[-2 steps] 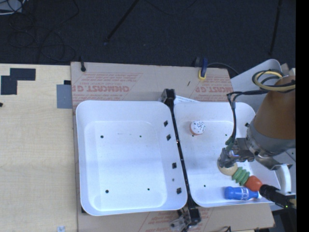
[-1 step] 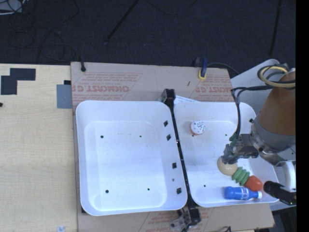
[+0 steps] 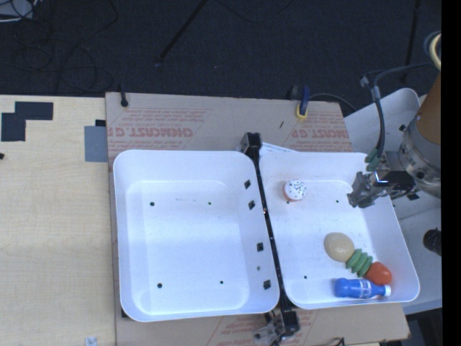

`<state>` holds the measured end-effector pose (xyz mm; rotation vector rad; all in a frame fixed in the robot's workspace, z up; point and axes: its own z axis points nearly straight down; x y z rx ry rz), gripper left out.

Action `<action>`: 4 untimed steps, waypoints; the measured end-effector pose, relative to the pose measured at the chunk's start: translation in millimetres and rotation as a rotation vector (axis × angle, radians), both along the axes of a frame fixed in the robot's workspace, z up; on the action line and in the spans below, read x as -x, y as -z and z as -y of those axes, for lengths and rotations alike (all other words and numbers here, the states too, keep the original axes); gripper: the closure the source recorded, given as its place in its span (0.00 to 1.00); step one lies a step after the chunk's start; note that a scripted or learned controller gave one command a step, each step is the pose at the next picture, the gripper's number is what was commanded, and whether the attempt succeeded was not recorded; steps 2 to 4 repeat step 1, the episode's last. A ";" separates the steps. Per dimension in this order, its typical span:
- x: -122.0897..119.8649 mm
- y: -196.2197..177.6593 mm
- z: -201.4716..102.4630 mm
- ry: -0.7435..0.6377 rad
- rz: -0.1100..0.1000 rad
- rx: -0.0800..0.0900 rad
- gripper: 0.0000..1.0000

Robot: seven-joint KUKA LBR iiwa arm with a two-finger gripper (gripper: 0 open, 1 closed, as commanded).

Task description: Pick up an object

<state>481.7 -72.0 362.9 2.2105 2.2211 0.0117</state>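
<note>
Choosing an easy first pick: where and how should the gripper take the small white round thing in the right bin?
Likely from straight above, fingers closing across the middle of the small white round thing. It sits alone near the top-left of the right bin, apart from the walls and from the cluster at the lower right, so every side looks free. The gripper hangs over that bin's right edge.

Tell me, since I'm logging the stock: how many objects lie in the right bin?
4: a white ball near the divider, a beige egg, a green-and-orange carrot and a blue bottle at the near right corner.
</note>
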 end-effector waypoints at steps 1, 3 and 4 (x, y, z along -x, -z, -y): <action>-7.9 6.9 26.4 0.007 -0.013 0.001 1.00; -7.9 6.9 26.4 0.007 -0.013 0.001 1.00; -7.9 6.9 26.4 0.007 -0.013 0.001 1.00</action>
